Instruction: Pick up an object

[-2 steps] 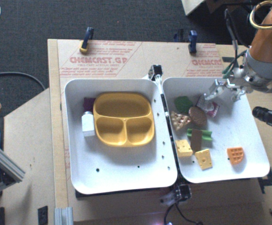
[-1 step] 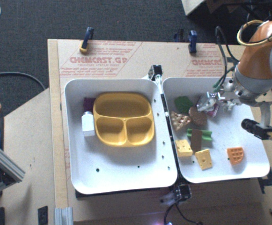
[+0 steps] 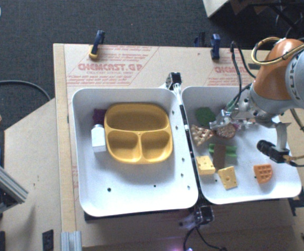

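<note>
Landmark: yellow divided tray point(image 3: 138, 132), which lies in the left bin point(image 3: 83, 171); all places below are told from it.
Arm: grey arm with orange band point(image 3: 277, 72) reaches in from the right of the tray, over the right bin point(image 3: 293, 184).
Gripper point(image 3: 226, 123): low over the right bin, well to the right of the tray, just above a round brown piece point(image 3: 226, 132).
Jaws: I cannot tell if they are apart or together; nothing is seen clearly between them.
Task thing: no object is lifted yet. Closest candidates are the round brown piece and the waffle-like piece point(image 3: 200, 134), both right of the tray, just past the wall between the bins.
Other things right of the tray: dark green piece point(image 3: 204, 115), two cheese pieces point(image 3: 206, 164), orange waffle point(image 3: 263, 173), farthest away.
Left of the tray: small white bottle point(image 3: 98, 137), touching its edge.
Advice: I think the pieces lie crowded, so the descent should be centred on one piece only, going straight down and closing before lifting.
</note>
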`<state>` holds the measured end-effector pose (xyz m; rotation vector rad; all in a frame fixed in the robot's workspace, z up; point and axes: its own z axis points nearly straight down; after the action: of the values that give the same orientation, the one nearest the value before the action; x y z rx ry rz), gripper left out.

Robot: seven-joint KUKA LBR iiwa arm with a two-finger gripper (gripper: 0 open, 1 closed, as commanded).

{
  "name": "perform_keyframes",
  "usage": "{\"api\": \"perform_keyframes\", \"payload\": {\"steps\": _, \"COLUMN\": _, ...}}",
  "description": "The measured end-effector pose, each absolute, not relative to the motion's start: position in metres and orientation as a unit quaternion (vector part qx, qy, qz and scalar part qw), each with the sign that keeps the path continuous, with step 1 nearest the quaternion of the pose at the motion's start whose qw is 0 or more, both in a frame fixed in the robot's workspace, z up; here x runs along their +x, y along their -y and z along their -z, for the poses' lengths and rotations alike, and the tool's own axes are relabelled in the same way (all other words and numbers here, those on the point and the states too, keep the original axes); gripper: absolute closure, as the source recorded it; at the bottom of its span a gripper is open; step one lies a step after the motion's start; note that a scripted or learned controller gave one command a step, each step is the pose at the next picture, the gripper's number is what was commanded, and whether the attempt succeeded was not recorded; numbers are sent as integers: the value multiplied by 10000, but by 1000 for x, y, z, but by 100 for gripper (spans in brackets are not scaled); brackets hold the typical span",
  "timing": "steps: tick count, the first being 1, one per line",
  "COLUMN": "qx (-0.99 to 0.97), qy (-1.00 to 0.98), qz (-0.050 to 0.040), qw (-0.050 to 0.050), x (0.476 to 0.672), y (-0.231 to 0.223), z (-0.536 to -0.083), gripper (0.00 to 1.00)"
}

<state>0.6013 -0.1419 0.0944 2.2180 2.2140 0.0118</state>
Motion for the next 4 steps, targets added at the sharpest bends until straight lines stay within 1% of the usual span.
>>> {"api": "perform_keyframes", "payload": {"steps": 1, "qx": 7068, "qy": -7074, "qz": -49, "qw": 60, "x": 607, "y": 143, "z": -94, "gripper": 0}}
{"api": "perform_keyframes", "payload": {"steps": 2, "qx": 7072, "qy": -7070, "qz": -27, "qw": 90, "x": 606, "y": 145, "z": -102, "gripper": 100}}
{"api": "perform_keyframes", "payload": {"steps": 3, "qx": 7065, "qy": -7077, "qz": -19, "qw": 33, "x": 604, "y": 137, "z": -161, "gripper": 100}}
{"api": "perform_keyframes", "payload": {"steps": 4, "qx": 7066, "qy": -7076, "qz": -18, "qw": 37, "x": 616, "y": 140, "z": -215, "gripper": 100}}
